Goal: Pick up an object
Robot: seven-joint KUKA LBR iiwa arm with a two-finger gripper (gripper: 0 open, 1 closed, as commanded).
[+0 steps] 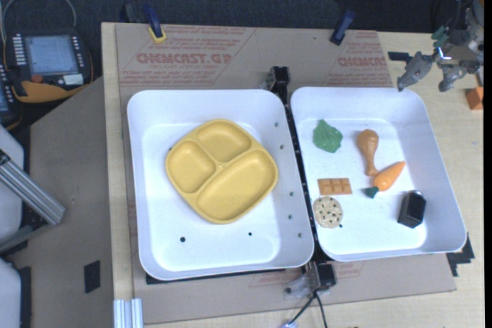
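Observation:
The right bin [438, 165] holds a green lettuce piece [327, 137], a chicken drumstick [368, 150], an orange carrot [388, 176], a tan cracker [334, 186], a chocolate-chip cookie [328, 212] and a small black block [412, 209]. My gripper [425, 76] hangs beyond the right bin's far right corner, above the cardboard, open with nothing between its fingers. It is well apart from every object, and the drumstick and carrot are the closest to it.
The left bin [146, 188] carries a yellow divided plate [222, 169]. Both bins rest on a cardboard sheet [231, 57] held by clamps [156, 28] at the far edge. A teach pendant [48, 61] lies off the bench at the left.

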